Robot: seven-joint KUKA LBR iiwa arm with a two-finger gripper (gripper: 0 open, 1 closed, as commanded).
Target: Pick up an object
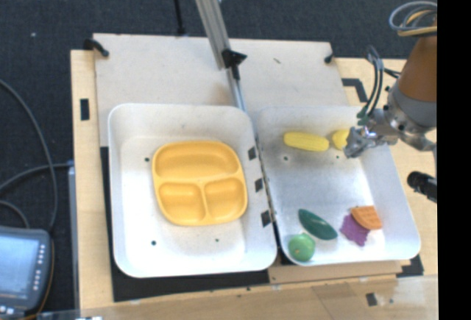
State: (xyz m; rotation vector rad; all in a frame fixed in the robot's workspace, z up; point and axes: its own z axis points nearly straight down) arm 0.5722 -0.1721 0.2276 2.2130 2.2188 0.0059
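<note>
Gripper (356, 143) is hovering beside the small round yellow plastic piece (339, 138), just right of the long yellow corn-shaped toy (306, 141); jaw state we cannot tell. We are judging the piece light, stiff, slippery: pinch across its middle.

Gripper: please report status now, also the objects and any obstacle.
Gripper low in right bin, beside a small yellow piece. Nothing seen held. Corn left of it. Nothing blocking.

You will find no readable text, label, brand, number or sign here. The small screen (22, 267) at the lower left is too blurred to read, and the dark marks on the counter (81, 164) are plain tape, not lettering.
</note>
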